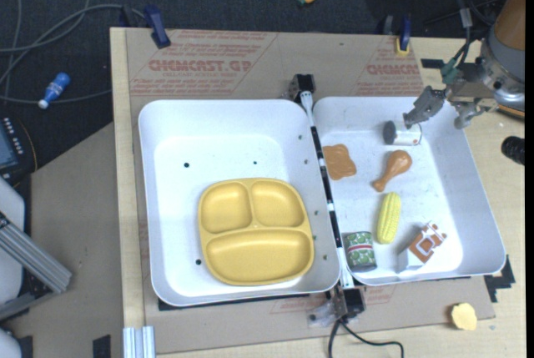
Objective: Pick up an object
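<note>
Arm: the grey arm (501,56) is seen at the upper right of the frame, reaching in over the right bin's upper edge.
Hand: the hand (444,108) is located above the upper right corner of the right bin; the fingers are seen spread apart, with nothing between them.
Right bin: a shallow white bin (480,206) is set at the right centre of the frame and carries the loose objects.
Grey-and-white object: a small grey-and-white piece (398,133) is found in the upper part of the right bin, just beside the left finger of the hand; whether the two touch cannot be told.
Chicken drumstick: a toy drumstick (392,168) is laid at a slant near the bin's centre.
Brown flat piece: a brown flat item (339,162) is placed at the left side of the right bin, near the divider.
Corn cob: a yellow corn cob (388,217) is laid lengthwise below the drumstick.
Green can: a small green can (360,250) is placed in the lower left corner of the right bin.
Brown-and-white box: a small box (427,243) is placed in the lower right part of the bin.
Left bin: a white bin (167,139) is set at the left centre of the frame.
Yellow tray: a yellow divided tray (254,229) is seated in the lower part of the left bin.
Counter: the counter (250,56) is covered with printed cardboard.
</note>
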Tool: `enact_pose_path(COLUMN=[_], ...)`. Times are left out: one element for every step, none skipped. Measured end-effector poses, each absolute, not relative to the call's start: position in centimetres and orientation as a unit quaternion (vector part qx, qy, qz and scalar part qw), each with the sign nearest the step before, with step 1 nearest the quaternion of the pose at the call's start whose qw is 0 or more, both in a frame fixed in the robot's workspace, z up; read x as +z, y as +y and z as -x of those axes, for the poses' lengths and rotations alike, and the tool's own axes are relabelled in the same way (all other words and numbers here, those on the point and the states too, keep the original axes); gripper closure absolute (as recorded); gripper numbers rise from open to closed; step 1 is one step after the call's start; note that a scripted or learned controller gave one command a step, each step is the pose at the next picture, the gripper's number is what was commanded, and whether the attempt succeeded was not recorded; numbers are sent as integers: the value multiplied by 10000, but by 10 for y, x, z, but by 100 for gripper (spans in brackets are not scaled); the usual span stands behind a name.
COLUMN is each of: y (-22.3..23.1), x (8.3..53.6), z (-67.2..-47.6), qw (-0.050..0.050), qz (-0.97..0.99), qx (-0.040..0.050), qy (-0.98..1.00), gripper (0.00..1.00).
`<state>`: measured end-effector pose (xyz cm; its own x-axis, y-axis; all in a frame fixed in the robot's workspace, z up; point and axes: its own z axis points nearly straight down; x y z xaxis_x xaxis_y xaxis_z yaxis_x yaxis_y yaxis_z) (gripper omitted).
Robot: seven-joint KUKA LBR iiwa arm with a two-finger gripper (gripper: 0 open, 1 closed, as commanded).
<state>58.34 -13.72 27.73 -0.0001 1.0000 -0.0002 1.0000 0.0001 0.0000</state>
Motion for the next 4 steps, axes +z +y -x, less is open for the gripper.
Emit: enact_pose_path(y=[-101, -104, -104, -31], x=[195, 79, 94, 190], z=[-511, -488, -491, -521], qw=[-69, -31, 10, 36], qz=[-7073, -7080, -7080, -7034], qx=[-34, -19, 5, 51], qy=[7069, 7062, 7063, 7107], gripper=[0, 0, 100, 100])
